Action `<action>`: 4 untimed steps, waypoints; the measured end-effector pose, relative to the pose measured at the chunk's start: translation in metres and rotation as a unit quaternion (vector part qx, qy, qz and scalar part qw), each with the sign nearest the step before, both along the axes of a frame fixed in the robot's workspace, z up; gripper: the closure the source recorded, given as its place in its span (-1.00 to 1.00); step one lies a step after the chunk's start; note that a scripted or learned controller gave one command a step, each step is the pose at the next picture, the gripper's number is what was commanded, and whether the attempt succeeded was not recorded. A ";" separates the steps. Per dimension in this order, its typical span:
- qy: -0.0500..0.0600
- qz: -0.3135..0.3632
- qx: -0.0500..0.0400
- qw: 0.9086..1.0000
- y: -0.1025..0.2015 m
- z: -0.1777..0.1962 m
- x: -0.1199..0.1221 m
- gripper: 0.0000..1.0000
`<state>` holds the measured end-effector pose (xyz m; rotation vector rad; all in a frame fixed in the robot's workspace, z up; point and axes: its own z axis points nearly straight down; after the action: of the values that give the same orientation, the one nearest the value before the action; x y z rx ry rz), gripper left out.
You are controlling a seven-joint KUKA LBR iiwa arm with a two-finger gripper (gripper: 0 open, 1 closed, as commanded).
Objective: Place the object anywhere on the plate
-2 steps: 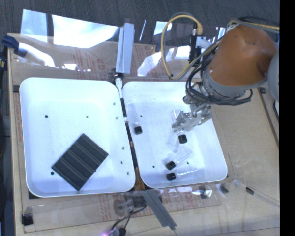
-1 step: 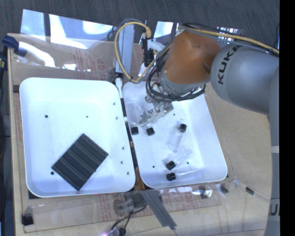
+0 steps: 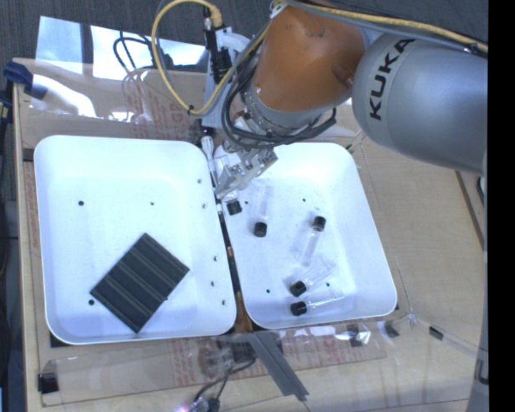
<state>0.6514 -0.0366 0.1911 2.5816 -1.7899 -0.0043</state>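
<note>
Bins first: we count two shallow white ones side by side on the desk. The left bin holds one dark ribbed plate, lying flat and turned at an angle in its near half. The right bin holds four small clear vials with black caps — one near the bin's left wall, one toward the middle, and two close together near the front edge. All four lie on their sides, well apart from the plate. The pincer hangs over the seam between the bins, at the far-left corner of the right bin; we cannot tell how its fingers stand, since the arm and cables crowd it.
</note>
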 end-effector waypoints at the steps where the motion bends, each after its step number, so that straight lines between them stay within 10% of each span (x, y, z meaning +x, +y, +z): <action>1: 0.000 0.005 0.000 1.000 0.087 -0.001 0.005 1.00; 3: -0.004 -0.170 0.002 0.985 0.241 -0.095 0.007 1.00; 4: -0.005 -0.127 0.002 0.992 0.244 -0.092 -0.079 1.00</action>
<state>0.5724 0.2070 0.0990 2.3398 -2.1096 0.0060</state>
